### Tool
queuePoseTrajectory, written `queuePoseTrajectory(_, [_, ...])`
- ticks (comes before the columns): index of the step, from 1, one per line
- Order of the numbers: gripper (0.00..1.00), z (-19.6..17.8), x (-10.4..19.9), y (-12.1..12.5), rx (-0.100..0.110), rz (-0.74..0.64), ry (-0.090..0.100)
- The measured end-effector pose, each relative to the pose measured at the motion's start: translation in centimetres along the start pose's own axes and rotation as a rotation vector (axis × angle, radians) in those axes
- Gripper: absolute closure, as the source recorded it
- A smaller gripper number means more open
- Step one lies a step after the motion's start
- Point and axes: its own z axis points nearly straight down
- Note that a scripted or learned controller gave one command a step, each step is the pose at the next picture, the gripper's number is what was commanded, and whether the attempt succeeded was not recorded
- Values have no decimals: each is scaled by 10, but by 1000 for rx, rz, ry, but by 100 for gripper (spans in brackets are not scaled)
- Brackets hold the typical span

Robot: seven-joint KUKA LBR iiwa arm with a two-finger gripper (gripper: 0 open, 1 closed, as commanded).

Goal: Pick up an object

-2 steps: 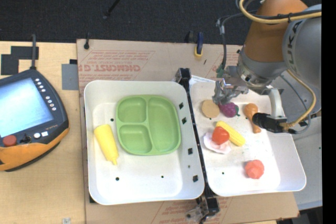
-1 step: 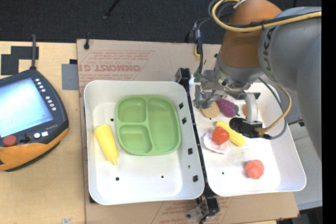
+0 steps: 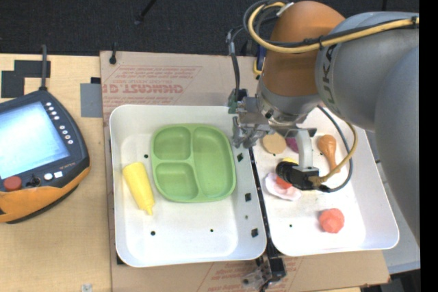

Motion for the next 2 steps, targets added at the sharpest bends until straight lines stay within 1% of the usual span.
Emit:
queuePoseTrajectory(1, [100, 8, 1, 14, -2, -2, -4])
queuePoseTrajectory(2, [100, 13, 2, 13, 0, 4, -3])
